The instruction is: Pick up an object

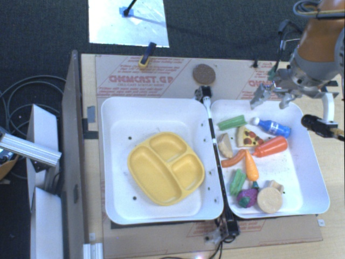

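The right bin (315, 182) holds several toy foods. A blue bottle (272, 127) lies at its back, with a green bean pod (232, 122) and a pizza slice (248, 137) to its left. Below them lie a red-orange pepper (271, 146), a sausage (234, 159), an orange carrot (251, 167), a green vegetable (237, 181), a purple piece (248, 197) and a round cracker (269, 199). My gripper (273, 98) hovers above the bin's back rim, just behind the bottle. It is open, with nothing between its fingers (259, 97).
A yellow divided plate (166, 167) lies in the left bin (116, 144). Behind the bins on the cardboard sit a brown disc (204, 73) and a small yellow-and-blue item (145, 56). Cables (21, 99) and a white box (46, 198) stand at the left.
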Controlling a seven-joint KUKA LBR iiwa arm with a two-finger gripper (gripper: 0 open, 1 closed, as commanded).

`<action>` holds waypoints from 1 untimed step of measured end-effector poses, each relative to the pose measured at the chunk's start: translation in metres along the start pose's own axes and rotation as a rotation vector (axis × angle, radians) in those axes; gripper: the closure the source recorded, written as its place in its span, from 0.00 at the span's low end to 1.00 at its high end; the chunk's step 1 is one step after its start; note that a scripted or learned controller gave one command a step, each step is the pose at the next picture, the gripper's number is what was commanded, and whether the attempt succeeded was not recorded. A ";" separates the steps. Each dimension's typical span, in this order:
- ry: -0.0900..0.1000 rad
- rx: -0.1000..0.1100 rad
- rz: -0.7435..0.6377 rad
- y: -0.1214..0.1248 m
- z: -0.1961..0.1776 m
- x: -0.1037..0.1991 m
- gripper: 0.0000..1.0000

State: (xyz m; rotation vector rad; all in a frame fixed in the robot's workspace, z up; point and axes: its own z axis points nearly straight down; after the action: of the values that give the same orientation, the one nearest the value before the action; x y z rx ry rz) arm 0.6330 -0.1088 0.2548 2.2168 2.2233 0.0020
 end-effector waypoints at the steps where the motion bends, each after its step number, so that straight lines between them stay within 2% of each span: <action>1: 0.002 0.011 0.003 -0.037 0.119 -0.004 0.00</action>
State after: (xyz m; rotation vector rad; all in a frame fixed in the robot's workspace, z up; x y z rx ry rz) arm 0.5961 -0.1129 0.1356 2.2268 2.2270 -0.0084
